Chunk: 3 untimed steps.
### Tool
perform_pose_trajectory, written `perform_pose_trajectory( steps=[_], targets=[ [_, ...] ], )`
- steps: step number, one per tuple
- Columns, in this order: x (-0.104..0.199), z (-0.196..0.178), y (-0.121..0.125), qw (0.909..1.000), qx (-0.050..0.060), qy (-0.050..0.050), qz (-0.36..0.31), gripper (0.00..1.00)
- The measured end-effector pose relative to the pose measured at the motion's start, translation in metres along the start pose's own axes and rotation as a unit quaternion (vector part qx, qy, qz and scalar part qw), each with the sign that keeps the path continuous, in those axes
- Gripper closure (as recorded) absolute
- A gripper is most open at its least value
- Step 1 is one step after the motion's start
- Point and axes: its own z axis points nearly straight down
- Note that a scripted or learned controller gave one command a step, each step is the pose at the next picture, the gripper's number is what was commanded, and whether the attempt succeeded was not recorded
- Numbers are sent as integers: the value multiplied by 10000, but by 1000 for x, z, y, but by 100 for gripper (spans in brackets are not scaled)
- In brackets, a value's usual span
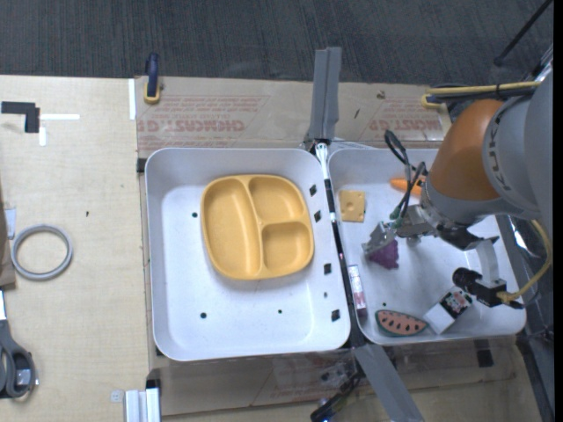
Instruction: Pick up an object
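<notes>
Purple grape cluster (383, 254) lies in right bin (493, 323), near its left wall, gripper (381, 238) directly over it, finger state cannot be told; grasp step apparently in hand, next needing firm closure then vertical lift.

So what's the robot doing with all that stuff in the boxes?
The grey robot arm with the orange band is reaching into the right white bin. Its gripper is low over a small purple lumpy toy, right at its top, trying to pick it up. It is hard to tell whether it has hold of it. Nearby lie a tan square piece and a watermelon slice toy. The left white bin holds a yellow divided plate.
</notes>
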Motion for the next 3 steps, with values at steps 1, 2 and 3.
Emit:
perform_pose_trajectory(
  steps=[1, 2, 3],
  targets=[
    [4, 1, -24, 9940, 8, 3, 1095, 0],
    [3, -6, -25, 9940, 38, 3, 1092, 100],
    [74, -100, 20, 9959, 3, -10, 900, 100]
  ],
)
